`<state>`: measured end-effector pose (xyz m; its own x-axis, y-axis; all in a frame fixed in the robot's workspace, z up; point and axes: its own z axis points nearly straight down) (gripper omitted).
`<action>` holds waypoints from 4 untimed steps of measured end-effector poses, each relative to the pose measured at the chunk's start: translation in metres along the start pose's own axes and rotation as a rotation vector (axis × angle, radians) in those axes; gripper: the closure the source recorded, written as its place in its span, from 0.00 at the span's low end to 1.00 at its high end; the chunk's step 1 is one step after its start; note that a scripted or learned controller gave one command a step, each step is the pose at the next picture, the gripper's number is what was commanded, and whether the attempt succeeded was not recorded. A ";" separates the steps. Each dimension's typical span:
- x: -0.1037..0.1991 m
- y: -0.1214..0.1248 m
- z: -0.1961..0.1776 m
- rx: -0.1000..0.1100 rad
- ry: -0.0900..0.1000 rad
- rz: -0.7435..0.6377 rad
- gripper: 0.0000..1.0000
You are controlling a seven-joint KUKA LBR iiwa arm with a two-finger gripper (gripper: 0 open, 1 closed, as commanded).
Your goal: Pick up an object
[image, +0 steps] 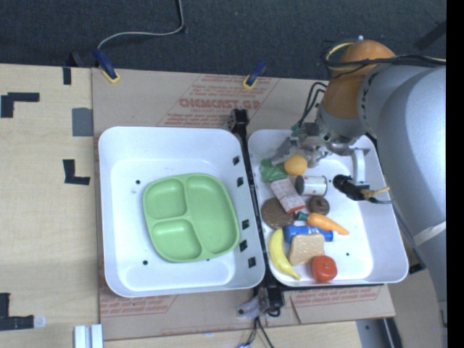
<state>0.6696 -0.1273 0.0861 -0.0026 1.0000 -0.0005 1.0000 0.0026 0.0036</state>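
My gripper [308,151] hovers over the lemon [295,166] near the right bin's [388,256] top-left corner; grip state indiscernible. Lemon: light, rigid, slippery; grasp across middle.

Even, fairly bright overhead light is falling across the worktop [43,194]. The white bins [119,158] are showing soft, faint shadows along their inner walls, with no harsh glare. The picture is looking slightly soft and grainy throughout.
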 end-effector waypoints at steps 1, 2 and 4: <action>0.000 0.001 -0.012 -0.003 0.000 -0.001 1.00; 0.000 0.001 -0.011 -0.002 -0.001 -0.001 0.00; 0.015 -0.053 -0.011 -0.001 -0.002 0.002 1.00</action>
